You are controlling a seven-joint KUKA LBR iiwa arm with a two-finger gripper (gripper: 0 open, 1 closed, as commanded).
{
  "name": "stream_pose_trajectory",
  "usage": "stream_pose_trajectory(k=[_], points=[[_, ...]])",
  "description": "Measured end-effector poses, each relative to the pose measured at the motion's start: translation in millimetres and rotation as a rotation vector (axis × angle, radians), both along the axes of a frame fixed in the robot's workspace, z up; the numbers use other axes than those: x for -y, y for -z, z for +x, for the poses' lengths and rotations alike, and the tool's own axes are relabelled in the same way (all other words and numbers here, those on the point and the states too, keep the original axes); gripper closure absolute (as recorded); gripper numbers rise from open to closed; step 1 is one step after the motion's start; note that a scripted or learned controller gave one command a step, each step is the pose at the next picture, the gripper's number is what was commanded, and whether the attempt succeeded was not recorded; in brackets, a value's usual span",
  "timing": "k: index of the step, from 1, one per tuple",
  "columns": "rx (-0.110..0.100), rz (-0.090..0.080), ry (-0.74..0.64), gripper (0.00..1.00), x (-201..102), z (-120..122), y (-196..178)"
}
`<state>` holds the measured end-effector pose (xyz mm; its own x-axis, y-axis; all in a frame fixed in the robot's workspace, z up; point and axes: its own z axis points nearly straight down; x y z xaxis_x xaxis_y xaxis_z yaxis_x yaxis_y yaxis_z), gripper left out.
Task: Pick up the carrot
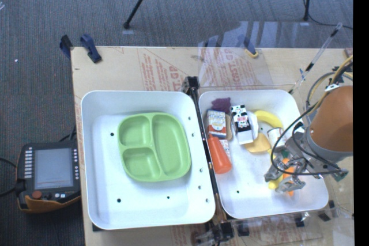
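Down at the near edge of the desk (144, 66) sit the two white bins. Over the near right corner of the right bin (253, 204) hangs the end effector (284, 174), the grey arm with its orange band (334, 118) coming in over that bin's right edge. Something orange shows between the fingers, and a bit of yellow just beside them, but whether the fingers are spread or closed, and whether they grip anything, I cannot tell.

Now the carrot (219, 154): it lies along the right bin's left wall, about midway down, well apart from the end effector. Crowding its far end is a small snack packet (217, 122), with a purple item (221, 103) beyond that at the far wall. Just to the right stands a black-and-white carton (242, 123), then a banana (268, 118) curving toward the bin's far right, and a yellow wedge (259, 144) near the middle, between carrot and end effector.

Over in the left bin (98, 124), a green divided plate (154, 145) sits near the centre. Off the desk's left edge, a handheld control pendant (51, 173) rests on the floor.
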<state>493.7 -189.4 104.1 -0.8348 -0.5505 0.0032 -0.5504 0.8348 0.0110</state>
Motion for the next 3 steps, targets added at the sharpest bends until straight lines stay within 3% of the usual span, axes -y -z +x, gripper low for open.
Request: stream_pose_trajectory(k=[1,2,3], points=[[0.007,-0.004,0.243,1.00,-67.9,4.1,-61.6],[0.009,-0.006,0.147,1.00,4.4,23.7,-79.6],[0.005,-0.001,-0.109,1.00,-37.1,13.9,19.9]])
